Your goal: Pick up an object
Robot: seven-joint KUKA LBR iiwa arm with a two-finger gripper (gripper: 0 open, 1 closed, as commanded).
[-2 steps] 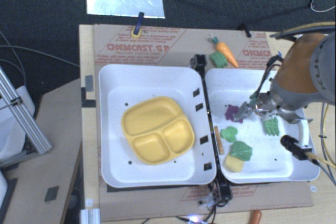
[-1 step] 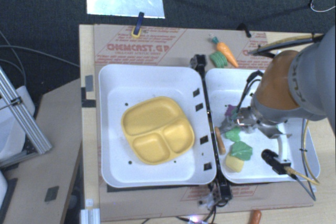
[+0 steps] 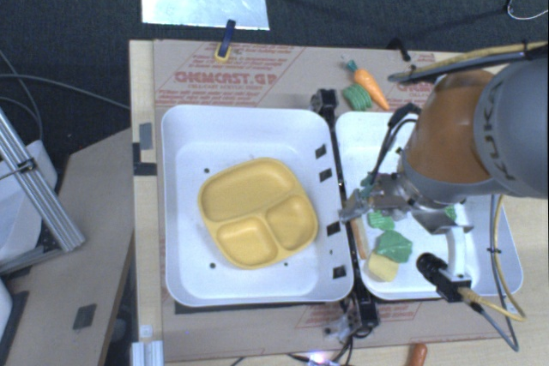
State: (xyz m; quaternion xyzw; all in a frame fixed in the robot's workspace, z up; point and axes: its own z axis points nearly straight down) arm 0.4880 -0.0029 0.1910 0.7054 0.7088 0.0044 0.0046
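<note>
My gripper hangs low over the left side of the right bin, under the grey arm with its orange band. Just below it in that bin lie a small green piece, a larger crumpled green object and a pale yellow chunk. A thin brown stick lies along the bin's left wall. The gripper is close above the small green piece, and I cannot tell whether it touches anything. The arm hides much of the right bin.
The left bin holds a yellow divided plate. Behind the right bin, on the cardboard, lie a toy carrot and a green item. A black divider runs between the bins.
</note>
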